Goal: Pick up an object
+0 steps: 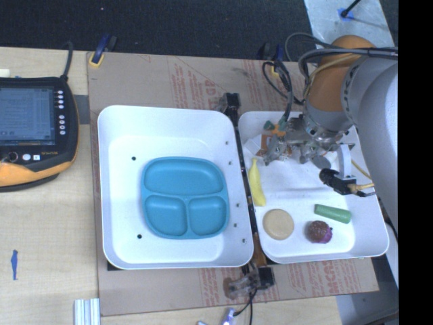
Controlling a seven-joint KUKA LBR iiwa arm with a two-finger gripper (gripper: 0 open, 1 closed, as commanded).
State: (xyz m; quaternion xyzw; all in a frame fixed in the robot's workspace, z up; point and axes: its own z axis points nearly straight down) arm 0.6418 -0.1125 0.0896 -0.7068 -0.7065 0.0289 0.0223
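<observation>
My gripper [279, 147] hangs low over the far left part of the right bin [369, 239], under the grey arm with its orange band. A yellow banana-shaped piece [256, 181] lies along that bin's left wall, just left of and below the gripper. Near the bin's front edge sit a tan round disc [278, 223], a dark purple ball [318, 231] and a green cylinder [332, 213] lying on its side. None of these shows between the fingers.
The left bin [118, 181] holds a blue divided plate [184, 196]. A teach pendant with a screen [30, 131] lies on the bench at the far left. Cables run behind the right bin.
</observation>
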